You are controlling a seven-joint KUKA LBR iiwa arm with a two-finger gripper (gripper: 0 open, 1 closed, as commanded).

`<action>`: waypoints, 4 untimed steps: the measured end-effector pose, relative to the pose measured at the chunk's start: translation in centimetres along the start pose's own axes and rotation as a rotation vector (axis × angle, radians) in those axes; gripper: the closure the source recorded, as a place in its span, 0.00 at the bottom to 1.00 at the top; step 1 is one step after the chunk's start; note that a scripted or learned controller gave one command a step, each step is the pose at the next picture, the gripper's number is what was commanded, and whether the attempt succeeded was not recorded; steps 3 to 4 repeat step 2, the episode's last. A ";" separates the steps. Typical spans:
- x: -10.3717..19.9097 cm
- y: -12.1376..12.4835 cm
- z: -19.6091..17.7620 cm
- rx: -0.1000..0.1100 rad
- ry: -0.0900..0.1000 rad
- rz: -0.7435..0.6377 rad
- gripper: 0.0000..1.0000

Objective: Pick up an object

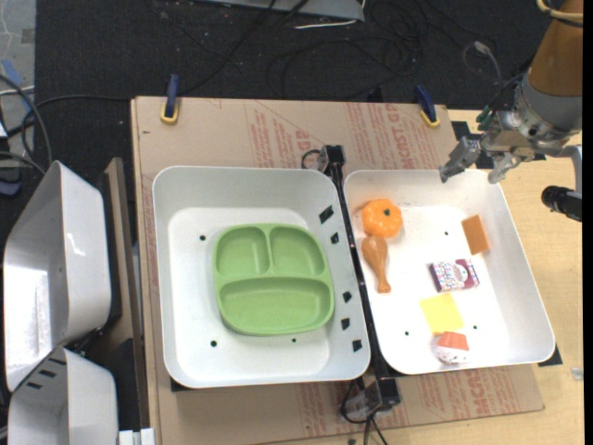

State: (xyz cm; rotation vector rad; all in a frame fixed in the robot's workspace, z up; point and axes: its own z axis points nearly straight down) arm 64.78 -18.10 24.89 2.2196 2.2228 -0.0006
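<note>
The right bin (519,276) holds an orange pumpkin-shaped toy (381,219), a tan drumstick (376,260) just below it, a brown block (476,235), a small purple-and-white packet (454,274), a yellow square (442,312) and a red-and-white piece (451,346). My gripper (475,164) hangs over the back right corner of this bin, above and right of the pumpkin toy. Its fingers (456,166) are spread apart with nothing between them.
The left bin (176,276) carries a green divided plate (274,279). Black clips run along the seam between the bins (345,248). Two clamps, yellow (170,109) and blue-yellow (426,108), pin the cardboard at the back edge. A white container (56,267) stands at the far left.
</note>
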 end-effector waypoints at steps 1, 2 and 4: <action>-3.7 -11.1 -12.9 0.002 -0.001 0.007 0.00; -4.0 -11.0 16.1 -0.002 0.003 0.005 0.00; -4.0 -11.0 16.1 -0.002 0.003 0.005 0.00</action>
